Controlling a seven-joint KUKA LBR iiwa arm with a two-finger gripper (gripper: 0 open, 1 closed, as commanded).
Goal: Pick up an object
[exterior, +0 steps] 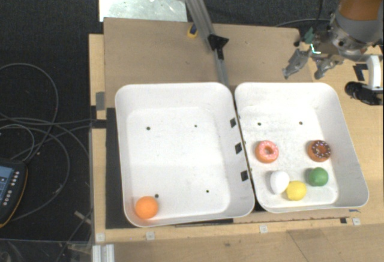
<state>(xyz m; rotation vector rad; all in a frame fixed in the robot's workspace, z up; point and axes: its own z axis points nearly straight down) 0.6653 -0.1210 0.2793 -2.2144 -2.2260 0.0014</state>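
My gripper (307, 69) hangs above the back edge of the right bin (345, 129), its two fingers spread open with nothing between them. Well in front of it, in the right bin, lie a pink-iced doughnut (267, 151), a chocolate doughnut (320, 150), a green ball (317, 177), a yellow ball (296, 190) and a white egg-shaped piece (279, 181). An orange ball (146, 207) rests in the front left corner of the left bin (174, 135).
A grey metal pole (201, 12) slants across the back of the bench toward the gap between the bins. Black clips (238, 148) sit along the seam where the bins meet. Cables and a handheld pendant (9, 189) lie on the floor at left.
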